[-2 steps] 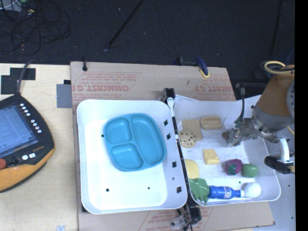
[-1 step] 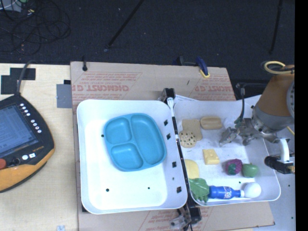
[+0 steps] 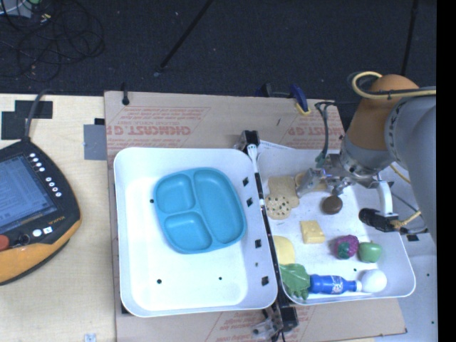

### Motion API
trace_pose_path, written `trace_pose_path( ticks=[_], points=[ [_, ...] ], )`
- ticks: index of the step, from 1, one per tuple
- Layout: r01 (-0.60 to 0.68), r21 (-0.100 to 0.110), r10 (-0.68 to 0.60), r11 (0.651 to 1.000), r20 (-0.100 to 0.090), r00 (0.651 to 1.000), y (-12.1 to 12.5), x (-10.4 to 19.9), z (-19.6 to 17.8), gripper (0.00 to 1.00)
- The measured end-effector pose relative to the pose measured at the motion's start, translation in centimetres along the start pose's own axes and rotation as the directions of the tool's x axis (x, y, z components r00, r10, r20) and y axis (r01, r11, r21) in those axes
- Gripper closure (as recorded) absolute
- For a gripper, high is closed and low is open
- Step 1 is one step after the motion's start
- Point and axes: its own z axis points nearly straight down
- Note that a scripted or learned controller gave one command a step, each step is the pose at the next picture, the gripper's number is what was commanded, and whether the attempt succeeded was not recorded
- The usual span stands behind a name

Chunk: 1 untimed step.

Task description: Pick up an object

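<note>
1. So far nothing lifted: no object visible between the fingers of the gripper (image 3: 318, 182), so the pick judged as not yet done.
2. Gripper low over the upper part of the right bin (image 3: 406, 262), fingers apparently spread somewhat (hard to read at this size), nothing between them.
3. Nearest candidates: brown ball (image 3: 332, 205) just beside the gripper at about 5 o'clock; tan slab (image 3: 283, 188) close at about 9 o'clock; cookie (image 3: 278, 206) beyond it toward 8 o'clock.
4. Further off toward 6 o'clock: cheese (image 3: 312, 231), grapes (image 3: 347, 246), bottle (image 3: 333, 285).
5. Left to do: descend on one object, close, raise it clear.
6. Left bin (image 3: 135, 262) with blue tray (image 3: 199, 209) well apart, at 9 o'clock.
</note>
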Motion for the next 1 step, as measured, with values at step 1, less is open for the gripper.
trace_pose_path(
  ticks=[1],
  points=[
    [0.003,-0.001,-0.003,1.0,-0.016,1.0,0.1,-2.01,-0.07,0.0]
  ],
)
